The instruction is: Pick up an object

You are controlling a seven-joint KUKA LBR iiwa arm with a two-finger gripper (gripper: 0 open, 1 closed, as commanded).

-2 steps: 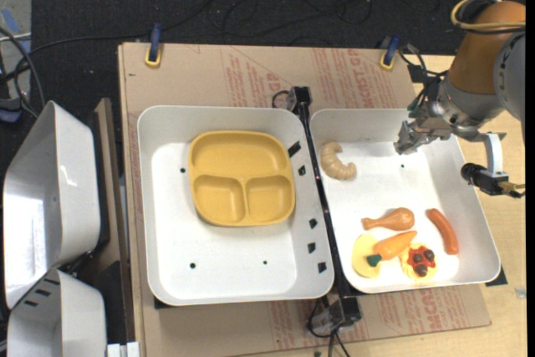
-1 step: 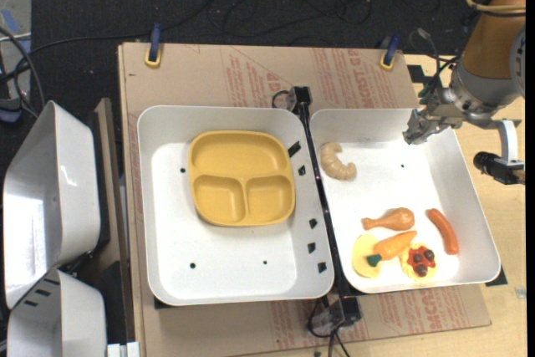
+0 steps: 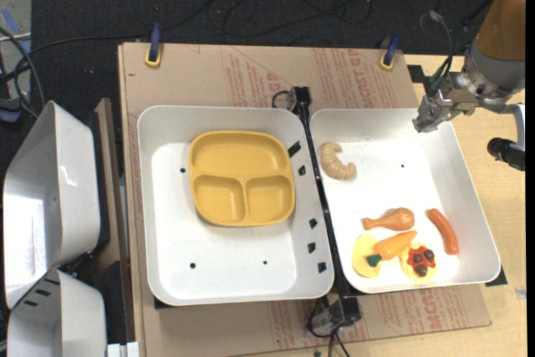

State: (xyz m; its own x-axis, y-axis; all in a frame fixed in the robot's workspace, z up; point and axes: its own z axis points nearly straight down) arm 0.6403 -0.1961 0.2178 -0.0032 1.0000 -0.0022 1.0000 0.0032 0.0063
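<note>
The right bin (image 3: 380,138) holds toy food. A beige croissant (image 3: 337,161) lies near its left wall. A chicken drumstick (image 3: 390,220), an orange carrot (image 3: 391,246) on a yellow disc (image 3: 361,257), a red sausage (image 3: 443,231) and a small red-and-yellow piece (image 3: 420,260) crowd the near right corner. My gripper (image 3: 428,120) hangs at the bin's far right corner, well away from all of them, with nothing seen between its fingers.
The left bin (image 3: 167,263) carries a yellow divided plate (image 3: 242,177). A black divider with clips (image 3: 313,196) runs between the bins. Orange clamps (image 3: 153,54) hold the cardboard base at the back. White tubs (image 3: 46,188) stand off the bench at left.
</note>
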